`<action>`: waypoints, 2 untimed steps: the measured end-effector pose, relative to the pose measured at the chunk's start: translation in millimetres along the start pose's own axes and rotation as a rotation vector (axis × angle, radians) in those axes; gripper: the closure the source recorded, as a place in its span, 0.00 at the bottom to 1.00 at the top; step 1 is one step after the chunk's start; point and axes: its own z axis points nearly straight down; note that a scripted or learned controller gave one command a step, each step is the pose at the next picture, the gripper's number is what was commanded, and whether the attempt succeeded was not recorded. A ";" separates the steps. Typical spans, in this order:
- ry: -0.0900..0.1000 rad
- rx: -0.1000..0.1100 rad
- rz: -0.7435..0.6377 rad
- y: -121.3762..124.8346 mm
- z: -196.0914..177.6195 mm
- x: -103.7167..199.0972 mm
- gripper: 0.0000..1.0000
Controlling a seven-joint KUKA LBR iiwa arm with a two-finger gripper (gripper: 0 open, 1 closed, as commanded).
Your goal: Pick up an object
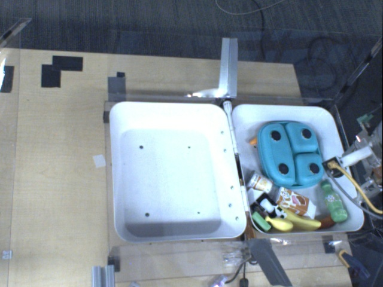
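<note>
Objects (291,205) crowd right bin (242,136) (near edge); left bin (119,160) roomy.

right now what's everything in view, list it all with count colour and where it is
left bin: 1, white, left half of the bench
right bin: 1, white, right half of the bench, side by side with the left one
teal tray: 1, teal with dark round spots, upper middle of the right bin
banana: 1, yellow, near front edge of the right bin
green bottle: 1, green, front right corner of the right bin
carton: 1, white and red-brown, below the teal tray
small jar: 1, pale with dark end, left of the carton
bench: 1, light wood, under both bins
cable: 1, thin white, on the dark floor at top
arm: 1, pale part at the right edge beside the right bin; gripper state cannot be told
</note>
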 end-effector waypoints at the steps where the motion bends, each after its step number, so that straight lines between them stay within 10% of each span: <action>1: 0.002 0.000 -0.004 0.2 -10.5 1.5 1.00; 2: -0.001 0.000 -0.252 14.3 -46.5 43.1 1.00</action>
